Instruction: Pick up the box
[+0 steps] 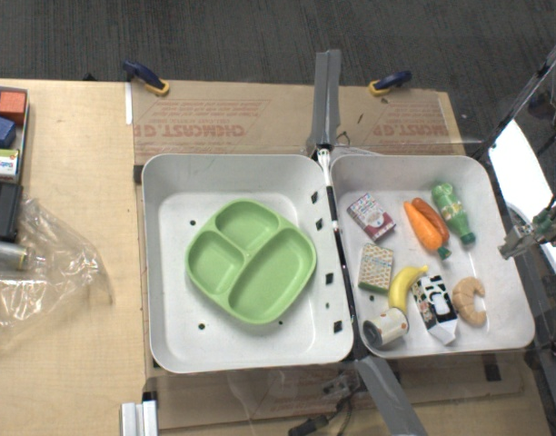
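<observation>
Plainly, the task has hardly begun. Seen from above, the right bin point(496, 189) holds a small pink box point(371, 217) near its upper left, lying flat and free of any grasp. Below it lies a checkered packet point(376, 267), with a banana point(404, 287), a carrot point(425, 224), a green bottle point(452, 213), a milk carton point(435, 307), a croissant point(470, 299) and a tipped cup point(386, 328) scattered round. The left bin point(160, 271) carries a green divided plate point(251, 261). At the far right edge, the pincer point(531, 236) sits outside the bin, well apart from the box; whether it is open I cannot tell. Reaching, gripping and lifting all remain.
</observation>
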